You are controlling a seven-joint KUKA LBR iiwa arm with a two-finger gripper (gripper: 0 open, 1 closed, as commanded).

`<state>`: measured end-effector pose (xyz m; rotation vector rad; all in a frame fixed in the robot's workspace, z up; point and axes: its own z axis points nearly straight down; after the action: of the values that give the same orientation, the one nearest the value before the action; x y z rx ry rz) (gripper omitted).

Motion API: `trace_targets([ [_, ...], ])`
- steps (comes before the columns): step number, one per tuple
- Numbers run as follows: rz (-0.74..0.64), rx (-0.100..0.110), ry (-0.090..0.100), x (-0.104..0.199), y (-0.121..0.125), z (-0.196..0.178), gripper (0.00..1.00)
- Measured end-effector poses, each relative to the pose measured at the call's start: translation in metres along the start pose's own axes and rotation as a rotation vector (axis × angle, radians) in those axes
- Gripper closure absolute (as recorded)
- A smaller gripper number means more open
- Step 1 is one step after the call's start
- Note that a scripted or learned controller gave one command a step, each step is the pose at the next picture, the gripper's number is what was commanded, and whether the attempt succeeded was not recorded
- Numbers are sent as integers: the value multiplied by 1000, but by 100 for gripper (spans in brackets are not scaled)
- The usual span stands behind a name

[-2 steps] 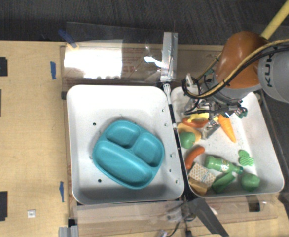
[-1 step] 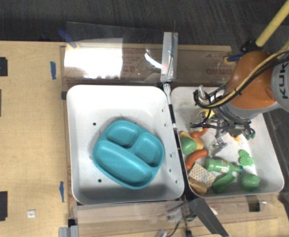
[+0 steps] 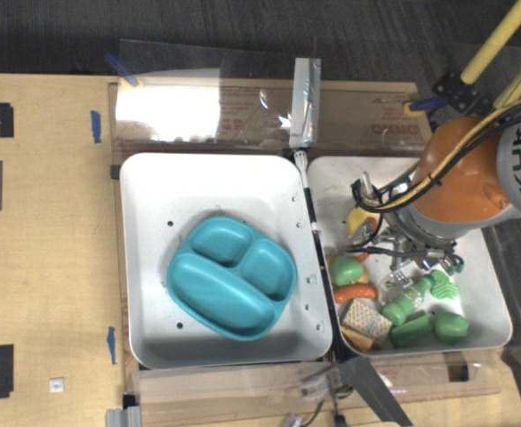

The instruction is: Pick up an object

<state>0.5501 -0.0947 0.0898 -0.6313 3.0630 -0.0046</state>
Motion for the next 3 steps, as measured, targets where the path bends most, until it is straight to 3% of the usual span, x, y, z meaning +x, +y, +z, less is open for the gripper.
trace_targets([
  [1, 8, 5, -10, 20, 11, -1, 0],
  [3, -56, 0, 1, -19, -9, 0, 0],
])
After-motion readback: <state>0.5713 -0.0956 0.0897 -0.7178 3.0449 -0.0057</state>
